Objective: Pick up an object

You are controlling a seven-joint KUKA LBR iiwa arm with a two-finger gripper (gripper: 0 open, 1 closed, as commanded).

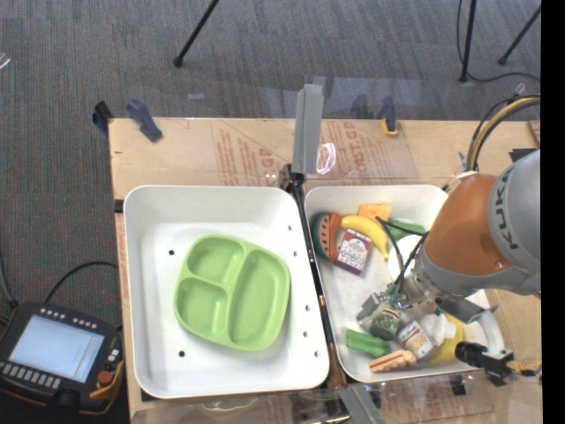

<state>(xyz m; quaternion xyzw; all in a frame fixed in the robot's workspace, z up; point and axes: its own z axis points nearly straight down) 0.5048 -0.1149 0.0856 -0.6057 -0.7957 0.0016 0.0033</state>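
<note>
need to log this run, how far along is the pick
Done: the arm has reached into the right bin, and the gripper is low among the toys at the near end. In hand: nothing can be seen between the fingers. Left: closing on one item and lifting it out. The banana lies untouched, and the green tray sits in the left bin.

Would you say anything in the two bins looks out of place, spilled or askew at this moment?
Nothing looks spilled or broken. The green divided plate lies flat but turned at a slant in the left bin, while the right bin holds a loose jumble of toys, including a banana, beside the gripper.
</note>
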